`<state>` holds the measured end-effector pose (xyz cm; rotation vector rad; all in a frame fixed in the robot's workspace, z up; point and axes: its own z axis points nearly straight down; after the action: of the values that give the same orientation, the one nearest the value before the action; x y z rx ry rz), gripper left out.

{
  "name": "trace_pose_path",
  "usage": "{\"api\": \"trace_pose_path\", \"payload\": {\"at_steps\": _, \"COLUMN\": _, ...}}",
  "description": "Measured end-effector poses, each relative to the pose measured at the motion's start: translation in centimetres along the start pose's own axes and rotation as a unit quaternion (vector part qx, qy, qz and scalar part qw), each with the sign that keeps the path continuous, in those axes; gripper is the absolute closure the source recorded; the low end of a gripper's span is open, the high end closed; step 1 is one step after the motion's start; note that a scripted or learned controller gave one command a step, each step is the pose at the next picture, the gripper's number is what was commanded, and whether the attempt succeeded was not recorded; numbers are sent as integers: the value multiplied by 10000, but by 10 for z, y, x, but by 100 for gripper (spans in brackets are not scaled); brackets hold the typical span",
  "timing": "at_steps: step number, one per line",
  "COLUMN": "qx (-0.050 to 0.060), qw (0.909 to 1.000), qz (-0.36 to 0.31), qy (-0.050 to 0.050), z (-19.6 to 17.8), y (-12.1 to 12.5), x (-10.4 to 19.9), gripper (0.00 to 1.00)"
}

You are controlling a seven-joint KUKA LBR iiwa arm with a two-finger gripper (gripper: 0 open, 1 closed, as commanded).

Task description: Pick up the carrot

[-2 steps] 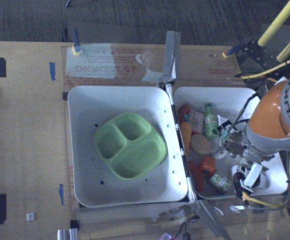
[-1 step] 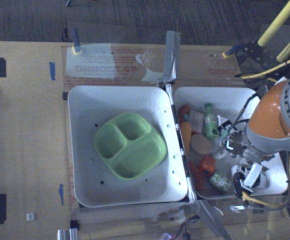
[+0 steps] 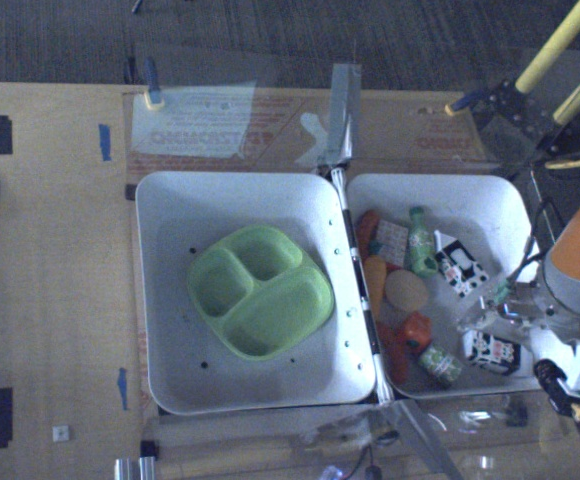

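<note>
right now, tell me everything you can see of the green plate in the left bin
The green plastic divided plate lies flat, face up, near the middle of the left shallow white bin. It is a rounded shape, turned at an angle, with three compartments: two small ones toward the upper left and one large one toward the lower right. All three look bare. It rests on the bin floor alone, apart from the walls.

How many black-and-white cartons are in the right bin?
2. One carton lies near the middle of the right bin, beside the green bottle. The other carton lies near the front right corner. The pile could hide more.
</note>
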<state>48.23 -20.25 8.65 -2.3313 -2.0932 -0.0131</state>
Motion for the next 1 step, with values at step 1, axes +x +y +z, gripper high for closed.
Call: {"api": "trace_pose_path", "payload": {"at_steps": 1, "qx": -1, "qw": 10000, "qz": 0, "qy": 0, "z": 0, "y": 0, "x": 0, "gripper": 0}}
